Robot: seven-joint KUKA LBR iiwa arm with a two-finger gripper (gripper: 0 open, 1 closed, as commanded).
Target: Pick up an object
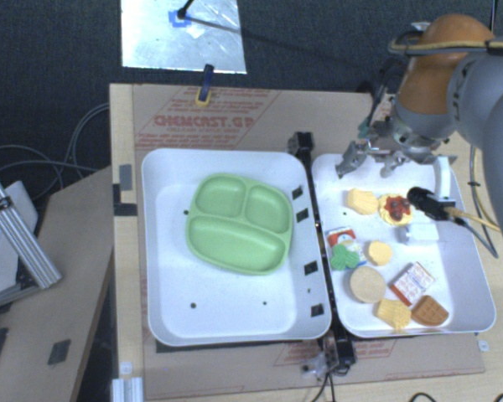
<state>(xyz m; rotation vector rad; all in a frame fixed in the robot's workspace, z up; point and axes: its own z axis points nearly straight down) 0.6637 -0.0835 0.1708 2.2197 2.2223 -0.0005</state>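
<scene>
End effector [370, 161] spread wide, holding nothing (hovering above right bin [469, 258]).

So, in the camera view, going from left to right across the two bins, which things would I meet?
Left bin → green tray → broccoli → round biscuit → red packet → waffle, all four small items in the right bin.

Green divided plate [239, 224] — left bin [163, 249].
</scene>
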